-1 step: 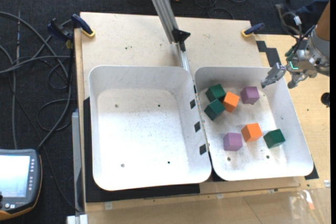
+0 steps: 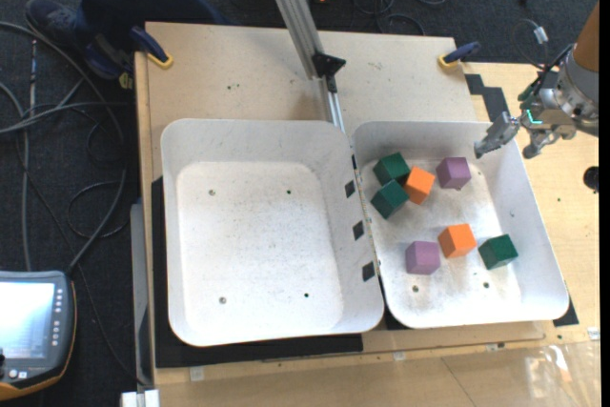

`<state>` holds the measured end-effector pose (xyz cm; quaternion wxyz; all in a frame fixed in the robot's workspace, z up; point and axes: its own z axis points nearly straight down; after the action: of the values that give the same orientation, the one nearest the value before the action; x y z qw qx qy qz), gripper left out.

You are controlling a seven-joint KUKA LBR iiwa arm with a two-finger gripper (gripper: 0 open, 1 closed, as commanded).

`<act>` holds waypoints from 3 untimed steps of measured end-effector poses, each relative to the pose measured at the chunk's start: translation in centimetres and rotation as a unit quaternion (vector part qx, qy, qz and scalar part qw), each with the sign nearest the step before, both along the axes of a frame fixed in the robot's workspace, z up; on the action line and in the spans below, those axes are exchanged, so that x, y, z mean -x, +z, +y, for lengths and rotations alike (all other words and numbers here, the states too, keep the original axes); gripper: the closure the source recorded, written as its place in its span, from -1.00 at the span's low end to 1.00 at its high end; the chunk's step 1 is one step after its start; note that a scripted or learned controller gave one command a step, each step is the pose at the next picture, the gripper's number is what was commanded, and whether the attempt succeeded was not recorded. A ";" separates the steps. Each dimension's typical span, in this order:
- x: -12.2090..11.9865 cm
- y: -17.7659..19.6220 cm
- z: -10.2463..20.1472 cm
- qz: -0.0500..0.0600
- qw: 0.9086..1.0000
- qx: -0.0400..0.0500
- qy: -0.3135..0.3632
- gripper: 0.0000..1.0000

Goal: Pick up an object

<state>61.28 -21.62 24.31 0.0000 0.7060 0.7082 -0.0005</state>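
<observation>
Six cubes lie in right bin (image 2: 534, 234), two green, two orange, two purple; gripper (image 2: 518, 135) hovers over its far-right rim, fingers spread, nothing between.

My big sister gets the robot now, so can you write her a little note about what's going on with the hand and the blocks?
Hand: over the upper right rim of the right bin, fingers spread, holding nothing.
Blocks: all seven lie in the right bin. Top cluster: two green blocks, an orange block and a purple block. Lower down: a purple block, an orange block and a green block.
Done: nothing lifted yet.
Left: lower the hand, grab a block and lift. The top purple one looks nearest.
</observation>
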 end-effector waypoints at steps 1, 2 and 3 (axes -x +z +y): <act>-0.9 -5.7 0.3 0.002 1.000 -0.001 0.000 -1.00; -0.2 -10.5 1.0 0.002 1.000 -0.001 -0.001 -1.00; -0.2 -15.0 1.1 0.001 1.000 -0.001 -0.001 -1.00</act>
<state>61.43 -20.54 9.26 -0.0014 0.7068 0.7074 -0.0011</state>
